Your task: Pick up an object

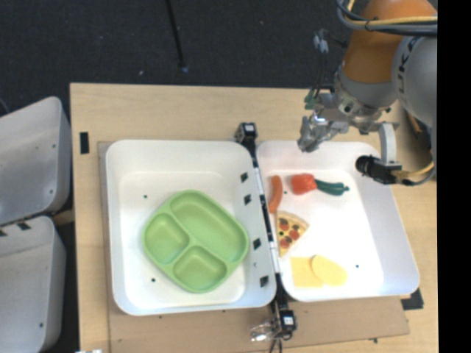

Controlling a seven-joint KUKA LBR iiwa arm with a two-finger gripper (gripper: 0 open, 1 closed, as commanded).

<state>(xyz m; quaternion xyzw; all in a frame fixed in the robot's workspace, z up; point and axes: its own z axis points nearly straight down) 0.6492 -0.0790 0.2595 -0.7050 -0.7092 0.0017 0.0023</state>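
My gripper (pixel 312 137) hangs over the far edge of the right bin (pixel 383 234), above and behind the toys, with nothing seen between its fingers. Below it lie a red pepper with a green stem (pixel 303 184) and, at the bin's left wall, an orange sausage (pixel 274 193). Nearer the front sit a pizza slice (pixel 289 231), a yellow cheese square (pixel 304 272) and a yellow round chip (pixel 328 270) overlapping it.
The left bin (pixel 125 168) holds a green divided plate (pixel 194 240). A ridge with black clips (pixel 259 197) separates the two bins. White chairs (pixel 29 168) stand off the bench's left side.
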